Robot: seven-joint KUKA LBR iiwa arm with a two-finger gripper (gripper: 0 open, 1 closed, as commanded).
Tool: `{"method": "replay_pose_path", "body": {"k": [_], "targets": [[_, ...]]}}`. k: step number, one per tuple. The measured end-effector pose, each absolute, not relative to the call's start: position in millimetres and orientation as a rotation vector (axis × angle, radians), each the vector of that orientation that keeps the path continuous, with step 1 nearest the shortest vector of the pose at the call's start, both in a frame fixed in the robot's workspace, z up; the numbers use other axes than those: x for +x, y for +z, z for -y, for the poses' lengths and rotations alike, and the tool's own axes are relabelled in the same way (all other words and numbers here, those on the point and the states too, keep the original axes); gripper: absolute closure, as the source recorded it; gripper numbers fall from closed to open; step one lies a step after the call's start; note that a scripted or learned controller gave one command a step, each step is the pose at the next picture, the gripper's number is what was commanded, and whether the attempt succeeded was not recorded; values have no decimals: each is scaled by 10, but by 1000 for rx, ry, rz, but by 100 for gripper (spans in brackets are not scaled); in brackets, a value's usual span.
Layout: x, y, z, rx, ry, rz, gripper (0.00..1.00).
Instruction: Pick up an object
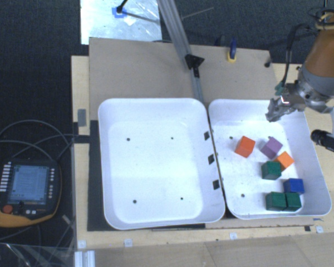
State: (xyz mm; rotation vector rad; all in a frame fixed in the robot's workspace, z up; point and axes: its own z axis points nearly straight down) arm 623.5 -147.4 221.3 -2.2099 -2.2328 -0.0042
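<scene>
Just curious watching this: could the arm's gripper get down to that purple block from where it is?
Probably yes. The gripper hangs above the right bin's far end, and the purple block lies close by with its top uncovered, though an orange block crowds one side.

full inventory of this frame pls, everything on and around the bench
bins: 2, white, side by side on the bench; left bin, right bin
orange blocks: 2, right bin; larger one nearest the divider, smaller one right of it
purple block: 1, right bin, between the two orange ones
green blocks: 2, dark green, right bin; one mid bin, one longer at the near edge
blue block: 1, right bin, just above the longer green one
teach pendant: 1, grey and orange, off the bench at the view's left, cabled
metal pole: 1, grey, slanting down to the bins' far edge
arm: 1, orange band and grey, from the right
hand: 1, over the right bin's far part, above the blocks
</scene>
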Motion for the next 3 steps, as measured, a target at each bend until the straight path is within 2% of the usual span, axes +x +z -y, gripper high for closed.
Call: {"method": "replay_pose_path", "body": {"k": [1,2,3], "targets": [[6196,2142,950,-2209,-3,2232,100],[6269,2264,423,-2210,-6,2234,100],[6249,2181,-133,-2209,-4,2233,100]]}}
